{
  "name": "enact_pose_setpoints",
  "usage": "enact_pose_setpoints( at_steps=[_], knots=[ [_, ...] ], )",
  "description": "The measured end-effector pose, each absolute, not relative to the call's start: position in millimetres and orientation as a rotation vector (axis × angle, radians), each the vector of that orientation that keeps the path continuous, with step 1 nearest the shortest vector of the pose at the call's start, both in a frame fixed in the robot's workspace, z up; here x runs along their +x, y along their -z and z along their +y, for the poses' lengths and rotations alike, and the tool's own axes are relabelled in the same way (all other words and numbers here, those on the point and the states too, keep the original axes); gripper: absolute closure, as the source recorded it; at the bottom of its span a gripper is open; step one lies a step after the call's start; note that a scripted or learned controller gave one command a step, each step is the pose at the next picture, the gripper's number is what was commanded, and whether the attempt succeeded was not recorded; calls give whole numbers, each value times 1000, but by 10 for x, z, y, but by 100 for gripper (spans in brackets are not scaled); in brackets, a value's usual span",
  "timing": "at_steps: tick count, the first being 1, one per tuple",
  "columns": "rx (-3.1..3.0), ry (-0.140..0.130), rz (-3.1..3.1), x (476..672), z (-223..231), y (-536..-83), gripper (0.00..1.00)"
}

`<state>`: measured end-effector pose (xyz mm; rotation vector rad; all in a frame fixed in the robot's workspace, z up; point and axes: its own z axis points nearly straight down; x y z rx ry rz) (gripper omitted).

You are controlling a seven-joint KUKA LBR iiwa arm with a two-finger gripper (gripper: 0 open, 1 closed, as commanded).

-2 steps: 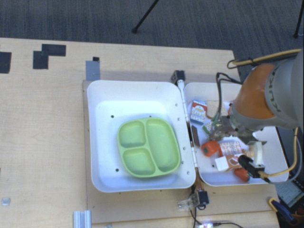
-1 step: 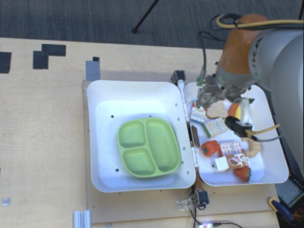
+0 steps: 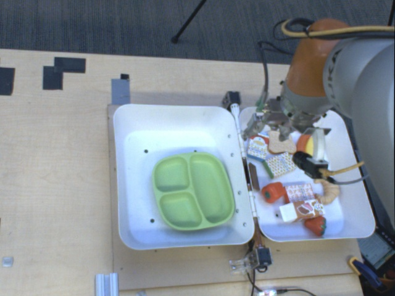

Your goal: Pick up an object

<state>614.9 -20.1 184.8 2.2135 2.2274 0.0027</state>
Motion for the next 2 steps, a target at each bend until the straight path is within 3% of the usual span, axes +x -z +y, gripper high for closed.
enact_pose_setpoints(
  at_steps=[1, 2],
  knots=[
    [2216, -3, 2220, 5541, -890, -860, 0],
    [2212, -10, 2219, 5562, -880, -977, 100]
  ],
)
